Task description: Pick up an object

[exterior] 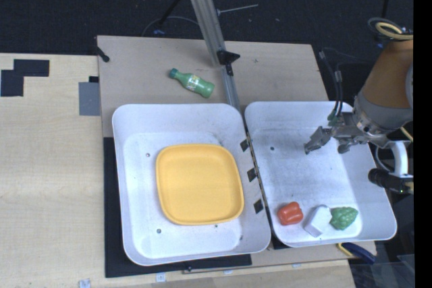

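A green bottle (192, 82) lies on the bench (277, 71) — beside a slanted metal rail (208, 13).

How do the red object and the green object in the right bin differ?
The red object is rounded and smooth-looking; the green object looks lumpy and irregular. The red one lies nearest the divider between the bins; the green one lies nearer the bin's right wall, beyond a white block. Both are small, sit along the right bin's near edge, and lie apart from the gripper.
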Robot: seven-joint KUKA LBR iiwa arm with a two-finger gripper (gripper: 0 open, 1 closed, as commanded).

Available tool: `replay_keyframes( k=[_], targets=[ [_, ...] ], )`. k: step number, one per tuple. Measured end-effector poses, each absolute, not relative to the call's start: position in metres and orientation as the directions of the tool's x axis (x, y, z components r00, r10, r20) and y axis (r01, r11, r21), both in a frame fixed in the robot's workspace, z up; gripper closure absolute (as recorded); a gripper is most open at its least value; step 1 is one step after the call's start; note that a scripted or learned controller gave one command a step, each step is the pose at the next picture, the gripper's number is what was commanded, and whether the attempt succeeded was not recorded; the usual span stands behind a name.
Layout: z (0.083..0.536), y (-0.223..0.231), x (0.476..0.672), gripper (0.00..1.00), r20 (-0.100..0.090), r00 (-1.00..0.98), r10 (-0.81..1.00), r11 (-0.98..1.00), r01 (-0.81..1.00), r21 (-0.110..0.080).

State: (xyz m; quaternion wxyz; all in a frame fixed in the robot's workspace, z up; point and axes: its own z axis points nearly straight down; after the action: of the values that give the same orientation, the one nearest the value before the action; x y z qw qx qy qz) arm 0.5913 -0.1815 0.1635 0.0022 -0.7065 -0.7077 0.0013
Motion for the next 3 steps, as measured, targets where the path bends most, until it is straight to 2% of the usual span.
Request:
replay_keyframes(
  k=[1, 2, 3],
  targets=[
    [0.116, -0.189, 0.588, 0.00, 0.001, -0.001, 1.000, 0.001, 1.000, -0.005],
    [0.091, -0.188, 0.588, 0.00, 0.000, -0.001, 1.000, 0.001, 1.000, -0.001],
    [0.102, -0.189, 0.588, 1.00, 0.000, 0.000, 1.000, 0.000, 1.000, 0.001]
  ],
)
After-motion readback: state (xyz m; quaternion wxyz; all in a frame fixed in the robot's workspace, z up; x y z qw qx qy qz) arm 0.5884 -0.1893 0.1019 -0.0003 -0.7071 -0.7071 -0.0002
